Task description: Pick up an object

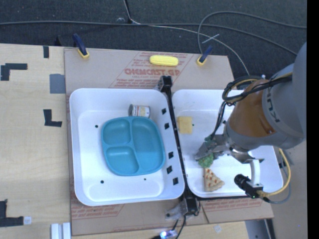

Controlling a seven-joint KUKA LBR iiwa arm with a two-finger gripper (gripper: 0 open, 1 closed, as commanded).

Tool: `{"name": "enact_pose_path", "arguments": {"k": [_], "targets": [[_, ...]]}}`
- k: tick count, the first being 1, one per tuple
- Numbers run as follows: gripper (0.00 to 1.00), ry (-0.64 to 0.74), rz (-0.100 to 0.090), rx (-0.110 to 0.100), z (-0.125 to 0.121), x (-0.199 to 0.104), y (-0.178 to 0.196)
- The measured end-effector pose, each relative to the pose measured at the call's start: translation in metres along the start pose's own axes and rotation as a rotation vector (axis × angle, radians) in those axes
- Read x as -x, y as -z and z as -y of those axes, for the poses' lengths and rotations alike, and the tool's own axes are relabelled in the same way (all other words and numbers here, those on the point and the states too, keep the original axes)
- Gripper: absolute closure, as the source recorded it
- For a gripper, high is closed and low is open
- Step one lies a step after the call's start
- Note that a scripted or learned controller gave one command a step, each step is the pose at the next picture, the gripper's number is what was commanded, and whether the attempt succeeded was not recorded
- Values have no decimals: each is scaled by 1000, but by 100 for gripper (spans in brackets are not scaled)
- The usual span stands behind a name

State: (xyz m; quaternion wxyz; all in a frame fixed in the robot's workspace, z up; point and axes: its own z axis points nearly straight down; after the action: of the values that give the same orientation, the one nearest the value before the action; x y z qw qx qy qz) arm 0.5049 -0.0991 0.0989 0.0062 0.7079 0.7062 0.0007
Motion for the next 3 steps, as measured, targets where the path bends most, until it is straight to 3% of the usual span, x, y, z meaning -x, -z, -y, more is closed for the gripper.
{"name": "enact_pose_path", "arguments": {"k": [1, 3], "targets": [[100, 2, -7, -9, 6, 9, 52], [100, 4, -7, -7, -2, 15, 153]]}}
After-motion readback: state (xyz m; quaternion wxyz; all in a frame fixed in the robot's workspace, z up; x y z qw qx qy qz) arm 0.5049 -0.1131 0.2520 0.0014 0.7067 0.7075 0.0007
